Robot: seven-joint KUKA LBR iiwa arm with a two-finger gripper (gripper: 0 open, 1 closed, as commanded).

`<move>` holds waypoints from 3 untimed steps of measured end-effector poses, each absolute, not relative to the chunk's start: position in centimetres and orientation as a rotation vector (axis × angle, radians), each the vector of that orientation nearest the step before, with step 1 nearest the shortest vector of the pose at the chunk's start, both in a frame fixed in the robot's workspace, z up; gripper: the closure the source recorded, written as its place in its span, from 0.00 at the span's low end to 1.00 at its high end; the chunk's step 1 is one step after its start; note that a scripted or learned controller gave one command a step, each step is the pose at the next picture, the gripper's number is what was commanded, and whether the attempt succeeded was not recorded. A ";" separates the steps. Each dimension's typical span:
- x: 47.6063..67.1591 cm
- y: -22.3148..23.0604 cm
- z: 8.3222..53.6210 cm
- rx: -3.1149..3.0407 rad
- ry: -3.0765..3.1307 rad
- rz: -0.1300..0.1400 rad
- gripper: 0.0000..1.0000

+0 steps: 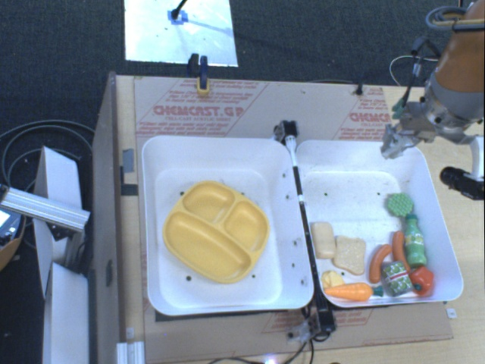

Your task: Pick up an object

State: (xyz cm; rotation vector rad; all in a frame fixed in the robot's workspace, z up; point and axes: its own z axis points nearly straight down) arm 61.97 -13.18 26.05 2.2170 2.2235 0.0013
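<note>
The 2 shallow white plastic bins sit side by side on the table (250, 108), which is covered with printed cardboard. The left bin (163, 165) holds a yellow plastic divided plate (217, 231), lying flat near its middle. The right bin (356, 188) carries a cluster of toy food crowded into its near right corner: a green broccoli piece (399, 203), a green bottle (414, 241) with its long axis running front to back, an orange sausage (380, 262) lying at a slant, a pale bread slice (350, 255), a cream block (323, 239), an orange carrot (350, 292) lying along the near wall with its tip pointing left, and a red piece (423, 280). These pieces touch or nearly touch one another. The grey claw (395, 144) hangs over the far right rim, well apart from the food; I cannot tell how wide it stands.
</note>
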 end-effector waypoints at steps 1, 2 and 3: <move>66.8 -10.4 13.2 2.218 2.228 -0.001 0.00; 61.8 -8.3 12.0 2.220 2.223 0.001 0.00; 63.4 -20.2 12.4 2.219 2.219 -0.002 0.00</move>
